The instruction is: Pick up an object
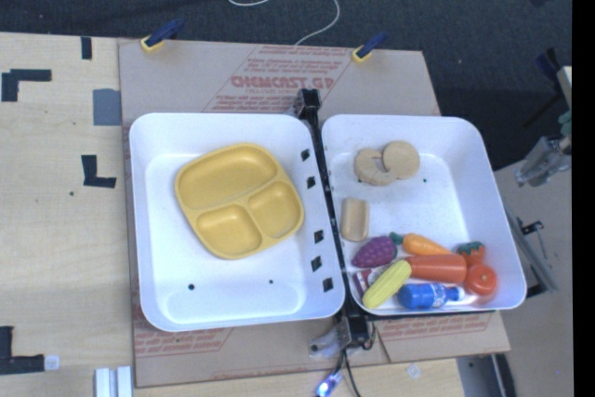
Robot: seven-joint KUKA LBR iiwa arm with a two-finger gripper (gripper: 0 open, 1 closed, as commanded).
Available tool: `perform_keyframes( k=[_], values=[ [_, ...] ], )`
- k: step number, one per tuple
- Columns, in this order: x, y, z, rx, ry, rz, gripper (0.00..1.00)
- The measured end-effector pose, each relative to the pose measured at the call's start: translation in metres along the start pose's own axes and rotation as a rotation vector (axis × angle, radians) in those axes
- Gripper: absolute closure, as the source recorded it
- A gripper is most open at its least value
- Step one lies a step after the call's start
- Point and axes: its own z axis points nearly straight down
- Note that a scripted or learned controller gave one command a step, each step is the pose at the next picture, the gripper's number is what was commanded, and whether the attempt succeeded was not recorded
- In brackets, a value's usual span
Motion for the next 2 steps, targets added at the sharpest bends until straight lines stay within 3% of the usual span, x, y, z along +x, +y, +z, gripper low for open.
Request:
perform_keyframes(
  k=[1,2],
  values=[
    [-0.024,0.012,0.042,0.002,0.001,-0.001,1.00],
    [-0.022,0.047,0.084,0.001,0.002,-0.005,1.00]
  ],
)
